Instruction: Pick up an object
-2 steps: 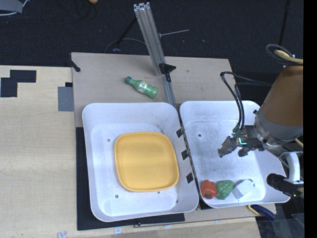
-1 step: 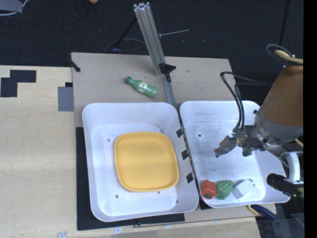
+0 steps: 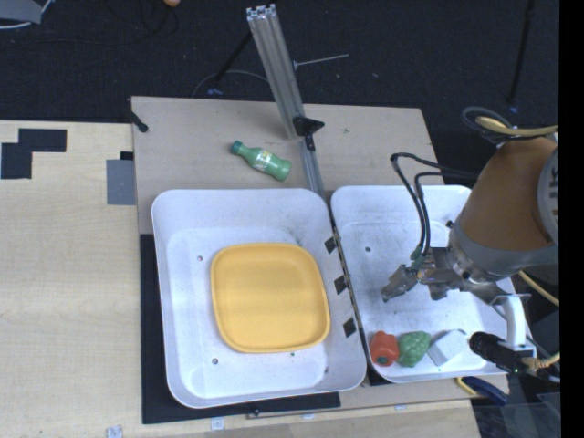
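Camera view: our gripper [image 3: 399, 286] hovers in the right bin [image 3: 383, 213], fingers' state impossible to tell. The red object [image 3: 383, 348] and green object [image 3: 413, 347] lie touching at the near wall (awkward corner); we should descend centred on one.

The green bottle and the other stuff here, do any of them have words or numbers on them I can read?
None can be read.
Green bottle on the bench behind the bins: it has a pale label band, too small and blurred to read.
Yellow plate in the left bin: plain, no writing.
Red, green and white things in the right bin: no writing to be made out.
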`<state>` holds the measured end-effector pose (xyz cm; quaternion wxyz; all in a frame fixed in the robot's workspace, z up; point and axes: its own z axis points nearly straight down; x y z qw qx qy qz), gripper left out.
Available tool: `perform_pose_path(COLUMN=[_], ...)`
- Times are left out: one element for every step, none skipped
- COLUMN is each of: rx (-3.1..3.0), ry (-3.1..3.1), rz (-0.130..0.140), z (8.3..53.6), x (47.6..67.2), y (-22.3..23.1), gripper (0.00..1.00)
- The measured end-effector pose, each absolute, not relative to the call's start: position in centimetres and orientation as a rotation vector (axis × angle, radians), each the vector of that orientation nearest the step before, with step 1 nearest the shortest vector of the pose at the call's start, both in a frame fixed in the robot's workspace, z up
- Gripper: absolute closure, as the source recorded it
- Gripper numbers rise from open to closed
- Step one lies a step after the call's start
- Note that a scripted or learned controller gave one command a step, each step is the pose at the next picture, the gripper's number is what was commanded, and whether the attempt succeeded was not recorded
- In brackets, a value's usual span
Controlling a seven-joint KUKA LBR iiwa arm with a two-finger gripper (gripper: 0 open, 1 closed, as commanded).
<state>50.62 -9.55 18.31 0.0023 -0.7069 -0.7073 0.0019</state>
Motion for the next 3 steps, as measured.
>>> perform_pose_path(rx=[-2.218, -2.22, -2.225], ry=[-2.219, -2.222, -2.222], rz=[0.005, 0.001, -0.003], z=[13.2, 9.1, 10.3], x=[51.3, 51.3, 51.4], y=[-10.1, -10.1, -10.2], gripper=[0.0, 0.0, 1.0])
